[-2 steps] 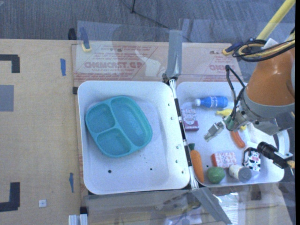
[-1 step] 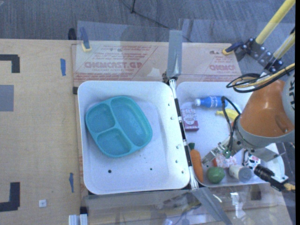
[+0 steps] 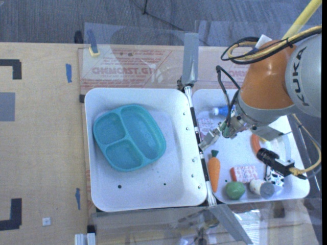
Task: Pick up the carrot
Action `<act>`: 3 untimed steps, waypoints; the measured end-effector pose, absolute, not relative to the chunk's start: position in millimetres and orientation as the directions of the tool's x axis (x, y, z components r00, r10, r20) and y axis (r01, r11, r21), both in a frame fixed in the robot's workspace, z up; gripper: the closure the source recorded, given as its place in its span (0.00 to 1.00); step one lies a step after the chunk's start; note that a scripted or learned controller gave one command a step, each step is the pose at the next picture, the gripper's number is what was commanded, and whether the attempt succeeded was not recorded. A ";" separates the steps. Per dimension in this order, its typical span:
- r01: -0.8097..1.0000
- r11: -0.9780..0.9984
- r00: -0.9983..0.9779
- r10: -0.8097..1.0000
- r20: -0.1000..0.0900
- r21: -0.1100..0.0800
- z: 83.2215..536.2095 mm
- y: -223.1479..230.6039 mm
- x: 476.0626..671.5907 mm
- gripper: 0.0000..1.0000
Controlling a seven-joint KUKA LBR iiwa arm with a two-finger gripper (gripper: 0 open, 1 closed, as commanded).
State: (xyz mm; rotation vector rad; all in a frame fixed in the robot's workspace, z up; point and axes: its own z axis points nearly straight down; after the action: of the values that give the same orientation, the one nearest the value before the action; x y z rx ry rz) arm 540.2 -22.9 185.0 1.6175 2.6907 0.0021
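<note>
Hidden: much of the right bin point(image 3: 301, 190) is covered by the arm point(image 3: 271, 75), whose orange band and grey body fill the upper right of the frame; what lies under it cannot be made out.
Cut off: the arm is cropped by the right and top edges of the frame.
Hard to make out: an orange-red thing point(image 3: 255, 143) is partly masked by the wrist at the right of the bin and cannot be identified. A bluish object point(image 3: 220, 111) near the top of the bin is blurred.
Gripper: the gripper point(image 3: 212, 138) is seen low over the left part of the right bin, close to the wall shared by the two bins. Whether it is spread or closed cannot be told, and nothing is seen gripped by it.
Carrot: the carrot point(image 3: 214, 171) is laid on the floor of the right bin, lower centre of the frame, along the left wall, green top pointed up the frame. It is placed just below the gripper and apart from it.
Neighbours: a red and white packet point(image 3: 244, 173), a green round item point(image 3: 235, 190) and a small grey cylinder point(image 3: 261, 188) are set to the carrot's right.
Left bin: a teal divided plate point(image 3: 129, 137) is held in the left bin point(image 3: 148, 198).
</note>
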 end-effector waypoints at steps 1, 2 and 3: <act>0.794 0.608 -0.608 0.794 0.001 0.000 184.5 -43.8 479.5 0.00; 0.647 0.762 -0.762 0.647 -0.003 0.003 184.9 -87.0 480.2 0.00; 0.580 0.815 -0.815 0.580 -0.004 0.003 185.5 -46.1 554.0 0.00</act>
State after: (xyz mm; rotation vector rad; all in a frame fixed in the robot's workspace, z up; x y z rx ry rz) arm 554.0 -46.1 185.5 0.9541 2.9879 0.0029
